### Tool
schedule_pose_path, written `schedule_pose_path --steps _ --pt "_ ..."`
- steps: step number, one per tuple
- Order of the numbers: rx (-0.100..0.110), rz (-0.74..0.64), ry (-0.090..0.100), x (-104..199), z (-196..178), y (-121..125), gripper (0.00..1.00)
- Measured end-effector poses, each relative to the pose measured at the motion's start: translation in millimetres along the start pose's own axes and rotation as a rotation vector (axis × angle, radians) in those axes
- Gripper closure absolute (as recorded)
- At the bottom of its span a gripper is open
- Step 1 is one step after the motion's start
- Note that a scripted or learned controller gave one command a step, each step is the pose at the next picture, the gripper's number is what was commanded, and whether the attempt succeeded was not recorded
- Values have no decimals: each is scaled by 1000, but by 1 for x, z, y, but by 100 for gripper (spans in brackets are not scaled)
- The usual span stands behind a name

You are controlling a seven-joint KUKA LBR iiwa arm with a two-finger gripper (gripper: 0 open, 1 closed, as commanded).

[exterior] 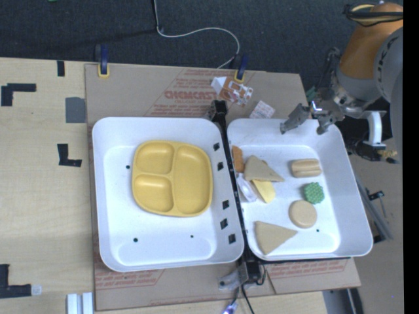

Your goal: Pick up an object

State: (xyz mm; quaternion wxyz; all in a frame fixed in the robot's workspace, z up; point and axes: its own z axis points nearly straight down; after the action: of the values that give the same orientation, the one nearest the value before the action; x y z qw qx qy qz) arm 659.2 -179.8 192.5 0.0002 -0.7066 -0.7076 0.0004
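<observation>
Tan wedge (272,235) tip pointing right, long axis sideways; fingers (293,120) spread apart, holding nothing

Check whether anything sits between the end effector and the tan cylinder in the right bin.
Nothing visible stands in the way. The end effector hangs over the far rim of the right bin, with its fingers spread. The tan cylinder lies below it, and bare bin floor lies between them. The green ball sits nearer the camera.

A wooden bench (39,175) carries a brown cardboard sheet (170,90). On the sheet, two white bins sit touching: the left bin (111,195) and the right bin (344,195).
</observation>
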Motion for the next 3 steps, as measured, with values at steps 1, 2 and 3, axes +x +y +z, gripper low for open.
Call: schedule_pose_path --steps 1,2,3 --pt "4 4 1 -46 113 -53 0" --pt "-4 0 -3 -44 96 -49 100" --pt "-4 0 -3 -44 97 -49 0"
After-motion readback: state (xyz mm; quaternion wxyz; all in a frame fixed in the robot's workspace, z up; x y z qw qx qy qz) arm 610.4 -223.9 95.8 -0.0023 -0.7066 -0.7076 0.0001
